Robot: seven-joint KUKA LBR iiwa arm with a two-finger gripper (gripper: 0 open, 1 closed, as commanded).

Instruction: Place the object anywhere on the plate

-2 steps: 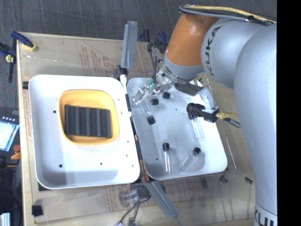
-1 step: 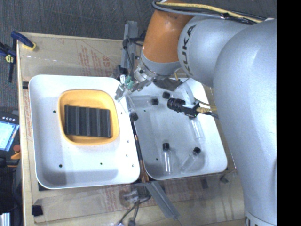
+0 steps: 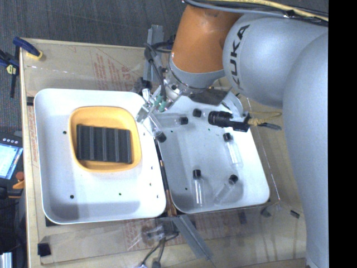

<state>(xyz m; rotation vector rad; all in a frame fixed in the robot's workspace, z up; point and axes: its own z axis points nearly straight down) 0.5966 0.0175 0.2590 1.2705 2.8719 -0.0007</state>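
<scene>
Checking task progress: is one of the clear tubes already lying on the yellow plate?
No. The plate in the left bin carries only a dark ridged insert; the tubes lie in the right bin.

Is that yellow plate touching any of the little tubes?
Apart. The camera view shows the plate lying in the left bin, while the tubes lie in the right bin, with both bins' rims between them.

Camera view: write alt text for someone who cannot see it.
A grey and orange arm reaches from the right, its gripper over the seam between two white bins. The left bin holds a yellow plate with a dark ridged centre; the right bin holds several clear black-capped vials.
</scene>
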